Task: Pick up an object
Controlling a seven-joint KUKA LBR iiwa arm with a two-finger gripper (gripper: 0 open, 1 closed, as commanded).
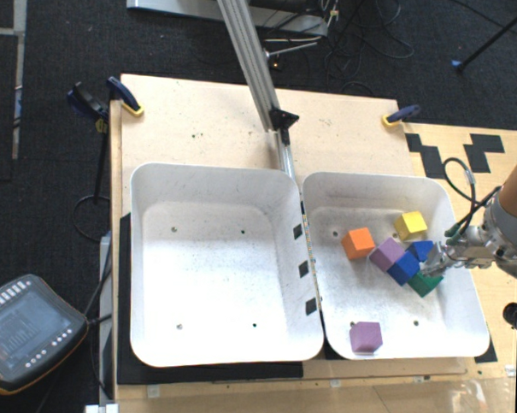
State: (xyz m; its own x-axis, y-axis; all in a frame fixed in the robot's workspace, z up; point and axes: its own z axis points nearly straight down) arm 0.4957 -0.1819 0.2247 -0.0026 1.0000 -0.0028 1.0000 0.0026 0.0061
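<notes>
Blocks for picking sit in the right bin (458, 334), which occupies the right half of the tabletop (211, 122). A cluster lies toward that bin's right wall: orange block (358, 243), yellow block (412, 224), light purple block (387, 252), two blue blocks (407, 264) and a green block (424, 284), several touching. A second purple block (366, 336) lies apart near the front edge. The gripper (435, 267) is low over the cluster's right side, at the green and blue blocks; its opening and any hold cannot be determined. Probable faults: tight packing lets neighbours block closure or get pushed aside, and the adjacent bin wall limits approach clearance.
</notes>
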